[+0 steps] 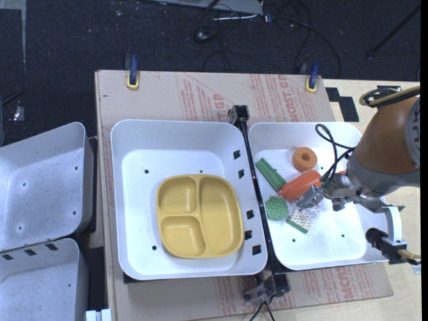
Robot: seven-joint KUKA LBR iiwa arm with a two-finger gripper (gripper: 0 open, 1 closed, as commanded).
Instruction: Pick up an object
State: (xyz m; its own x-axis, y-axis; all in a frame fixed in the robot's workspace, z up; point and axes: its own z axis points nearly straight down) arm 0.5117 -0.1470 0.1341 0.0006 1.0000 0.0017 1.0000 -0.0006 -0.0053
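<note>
I see two white bins, the left bin (134, 172) holding a pale yellow divided plate (199, 215), all one flat colour. In the right bin (348, 243) I make out an orange ring (305, 158), a reddish-orange carrot-shaped piece (299, 185), a plain green bar (271, 173), a round green piece with a dotted texture (277, 208) and a small pale card with a fine speckled pattern and green edge (303, 218). The arm (388, 146) shows brownish orange above grey. The bench board (174, 99) is tan with red printed lettering, and the clamps (133, 72) are yellow with blue handles

Slanted overhead view of both bins (127, 179)
</note>
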